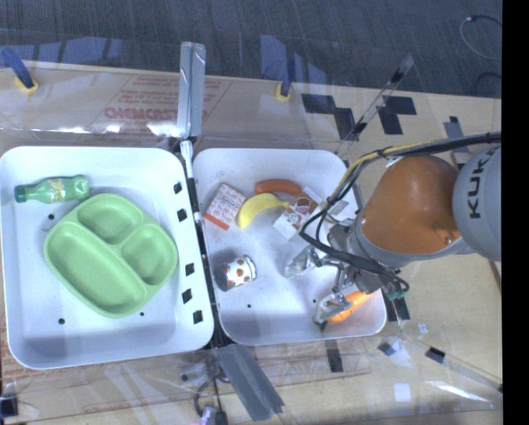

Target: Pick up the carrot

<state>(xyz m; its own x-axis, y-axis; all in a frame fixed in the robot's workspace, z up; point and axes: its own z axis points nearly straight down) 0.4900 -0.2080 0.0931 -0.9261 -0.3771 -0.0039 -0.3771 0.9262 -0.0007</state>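
Now | left bin [16, 326]: plate [109, 252], bottle [51, 189] | right bin [273, 330]: carrot [348, 306], banana [258, 207]

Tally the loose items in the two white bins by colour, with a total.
Green: 2, a plastic bottle and a three-compartment plate
Orange: 1, the toy carrot
Yellow: 1, a toy banana
Red-brown: 1, a toy sausage
Red and white: 2, a small carton and a round cup
Total: 7
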